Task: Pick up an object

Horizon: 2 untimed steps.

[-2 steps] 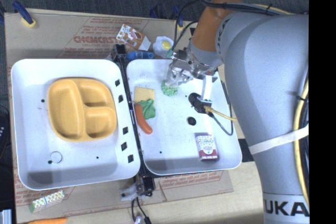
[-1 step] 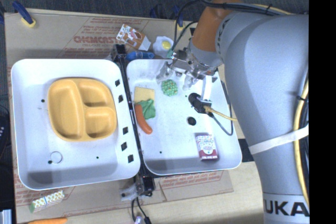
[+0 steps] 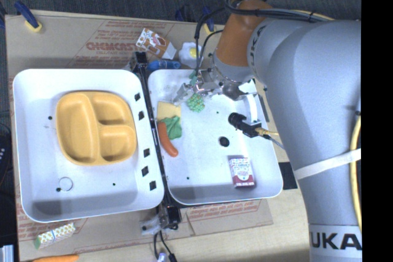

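**Gripper positioned over green object, far end of right bin**

Gripper (image 3: 191, 90) hangs directly above the green object (image 3: 196, 102), which lies on the right bin (image 3: 209, 193) floor near its far wall. Whether it grips anything cannot be told. Judged step: approach or grasp. Next move requires a vertical lift, clear of the nearby yellow block (image 3: 166, 110).

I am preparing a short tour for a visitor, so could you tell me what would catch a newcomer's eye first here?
The big grey arm with its orange band reaches in from the right over the right bin. In the left bin lies a yellow divided tray. The right bin holds a green toy by the gripper and a red box.
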{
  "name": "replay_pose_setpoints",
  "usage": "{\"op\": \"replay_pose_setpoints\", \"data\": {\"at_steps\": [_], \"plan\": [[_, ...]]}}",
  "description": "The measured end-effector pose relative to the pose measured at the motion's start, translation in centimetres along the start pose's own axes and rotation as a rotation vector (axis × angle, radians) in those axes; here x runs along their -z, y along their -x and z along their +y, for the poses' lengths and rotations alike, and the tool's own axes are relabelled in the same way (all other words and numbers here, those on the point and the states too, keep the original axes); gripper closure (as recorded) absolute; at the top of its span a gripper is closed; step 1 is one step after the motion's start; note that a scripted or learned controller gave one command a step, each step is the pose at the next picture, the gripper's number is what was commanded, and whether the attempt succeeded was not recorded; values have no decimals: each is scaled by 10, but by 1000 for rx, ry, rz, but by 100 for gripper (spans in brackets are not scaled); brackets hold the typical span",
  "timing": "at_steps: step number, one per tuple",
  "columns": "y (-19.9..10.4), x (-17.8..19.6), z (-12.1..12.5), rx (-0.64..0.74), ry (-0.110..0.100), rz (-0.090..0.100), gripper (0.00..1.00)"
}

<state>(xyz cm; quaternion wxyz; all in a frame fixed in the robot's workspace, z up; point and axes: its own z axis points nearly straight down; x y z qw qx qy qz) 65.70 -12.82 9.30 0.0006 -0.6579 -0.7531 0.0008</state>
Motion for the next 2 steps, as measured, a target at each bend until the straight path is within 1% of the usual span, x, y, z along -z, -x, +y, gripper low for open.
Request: {"op": "replay_pose_setpoints", "data": {"at_steps": [1,2], "plan": [[0,11,1,4,1,-1,100],[-59,99,-65,-91,-1,1,100]]}}
